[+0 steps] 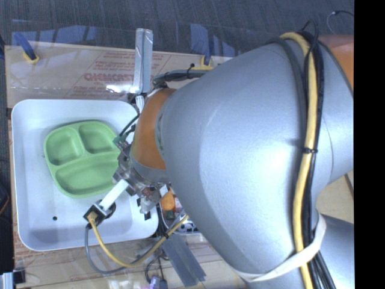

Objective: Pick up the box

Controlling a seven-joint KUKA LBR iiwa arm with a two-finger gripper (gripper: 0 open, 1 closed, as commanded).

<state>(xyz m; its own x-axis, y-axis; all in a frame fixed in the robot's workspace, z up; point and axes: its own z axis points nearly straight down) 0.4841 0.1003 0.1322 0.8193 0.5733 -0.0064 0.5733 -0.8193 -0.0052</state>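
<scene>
The gripper [143,196] hangs at the lower right corner of the left bin [24,161], its state beyond telling, and the box is hidden, probably under the arm [240,149]; likely light and stiff, best pinched across two flat sides.

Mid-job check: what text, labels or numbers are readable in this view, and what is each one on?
Red print, several lines, on the brown sheet behind the white bin: too blurred to read.
Green tray in the bin: no writing seen.
Nothing else is legible.
</scene>
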